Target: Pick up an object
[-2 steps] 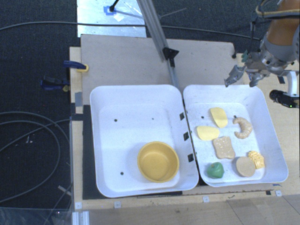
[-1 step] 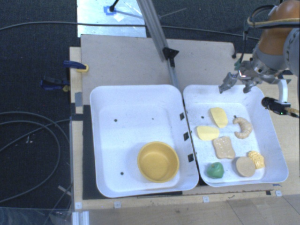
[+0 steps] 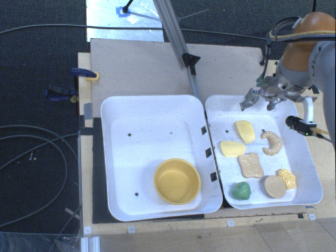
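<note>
- gripper [image 3: 259, 101]: hangs over the far edge of the right bin [image 3: 315, 193], its two fingers spread apart with nothing between them; open and empty.
- arm [image 3: 307, 46]: enters from the right, orange band above the wrist; the wrist tilts the fingers toward the bin's far left corner.
- candidate objects, all lying in the right bin: a yellow slice [image 3: 244, 131] nearest the gripper; a second yellow piece [image 3: 231, 149] just beside it; a croissant [image 3: 272, 143] to the right; a cracker [image 3: 251, 165] in the middle; a tan disc [image 3: 274, 187] touching a small corn piece [image 3: 287, 178]; a green ball [image 3: 241, 190] at the near left corner.
- left bin [image 3: 113, 109]: holds a yellow bowl [image 3: 177, 180], well apart from the gripper.
- step in hand, as judged: choosing a target and descending; no object is lifted yet.
- doing it well: the yellow slice is the shortest reach, yet it looks flat, so the fingers must straddle its narrow width and go down to the bin floor before closing.
- the croissant probably offers a fuller body to clamp, though its height is hard to read from this slanted view.
- risk: the disc and corn piece touch, so a grasp there may nudge one or catch both.
- keep the fingers wide until level with the object, and centre over it.
</note>
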`<state>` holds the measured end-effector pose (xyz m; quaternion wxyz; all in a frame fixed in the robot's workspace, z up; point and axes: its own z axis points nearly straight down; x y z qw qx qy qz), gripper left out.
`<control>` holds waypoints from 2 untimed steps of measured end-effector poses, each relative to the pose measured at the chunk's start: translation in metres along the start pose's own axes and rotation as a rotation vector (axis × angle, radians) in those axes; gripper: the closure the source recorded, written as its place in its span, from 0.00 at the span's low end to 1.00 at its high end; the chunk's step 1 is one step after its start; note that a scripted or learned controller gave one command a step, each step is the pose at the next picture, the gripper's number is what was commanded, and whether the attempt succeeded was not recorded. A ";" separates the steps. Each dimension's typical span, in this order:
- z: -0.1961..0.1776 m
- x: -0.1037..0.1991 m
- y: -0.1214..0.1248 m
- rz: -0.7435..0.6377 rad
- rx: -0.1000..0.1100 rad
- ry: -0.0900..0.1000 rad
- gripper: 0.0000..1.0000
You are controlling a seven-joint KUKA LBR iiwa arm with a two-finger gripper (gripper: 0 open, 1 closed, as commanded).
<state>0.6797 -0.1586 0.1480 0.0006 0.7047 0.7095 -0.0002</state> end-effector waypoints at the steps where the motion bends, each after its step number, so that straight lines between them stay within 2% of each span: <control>1: -0.014 0.000 0.002 -0.003 -0.006 -0.002 1.00; 2: -0.063 0.001 0.012 -0.001 -0.007 0.000 1.00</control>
